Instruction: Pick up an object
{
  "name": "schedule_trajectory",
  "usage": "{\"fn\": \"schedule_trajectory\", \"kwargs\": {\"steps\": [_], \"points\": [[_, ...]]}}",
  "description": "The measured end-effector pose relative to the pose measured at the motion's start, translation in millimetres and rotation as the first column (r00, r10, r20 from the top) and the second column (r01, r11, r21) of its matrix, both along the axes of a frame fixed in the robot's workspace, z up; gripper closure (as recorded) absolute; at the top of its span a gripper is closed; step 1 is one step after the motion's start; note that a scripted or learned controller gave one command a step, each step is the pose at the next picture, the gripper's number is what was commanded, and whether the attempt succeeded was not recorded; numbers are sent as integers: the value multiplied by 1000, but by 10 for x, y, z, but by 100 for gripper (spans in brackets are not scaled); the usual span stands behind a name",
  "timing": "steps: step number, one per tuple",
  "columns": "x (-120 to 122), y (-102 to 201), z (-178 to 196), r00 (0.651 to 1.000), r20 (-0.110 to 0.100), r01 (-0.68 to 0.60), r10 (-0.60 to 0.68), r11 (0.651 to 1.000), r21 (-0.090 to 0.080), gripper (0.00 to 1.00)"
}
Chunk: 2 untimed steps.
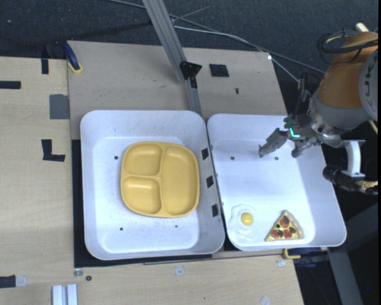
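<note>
In the right bin (pixel 260 176), near its front edge, lie a toy fried egg (pixel 243 220) and, to its right, a toy pizza slice (pixel 285 227). The gripper (pixel 284 144) hangs over the bin's far right part, well away from both toys. Its two fingers are spread apart with nothing between them. The grey arm with the orange band (pixel 346 75) comes in from the right.
A yellow divided plate (pixel 159 178) lies in the middle of the left bin (pixel 101 170). A slanted metal pole (pixel 171 37) rises behind the bins. Cables run across the dark floor at the back. Wooden bench surface lies to the left.
</note>
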<state>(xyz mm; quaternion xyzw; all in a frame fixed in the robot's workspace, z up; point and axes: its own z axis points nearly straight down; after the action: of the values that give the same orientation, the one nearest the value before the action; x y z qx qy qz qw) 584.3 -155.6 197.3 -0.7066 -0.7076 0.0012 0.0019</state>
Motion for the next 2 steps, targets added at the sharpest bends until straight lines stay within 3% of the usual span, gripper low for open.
{"fn": "schedule_trajectory", "kwargs": {"steps": [1,2], "points": [[7,0,11,1000,3,0,0,1000,-1,0],[-94,-5,-581,1000,-2,1,-1,1000,-1,0]]}}
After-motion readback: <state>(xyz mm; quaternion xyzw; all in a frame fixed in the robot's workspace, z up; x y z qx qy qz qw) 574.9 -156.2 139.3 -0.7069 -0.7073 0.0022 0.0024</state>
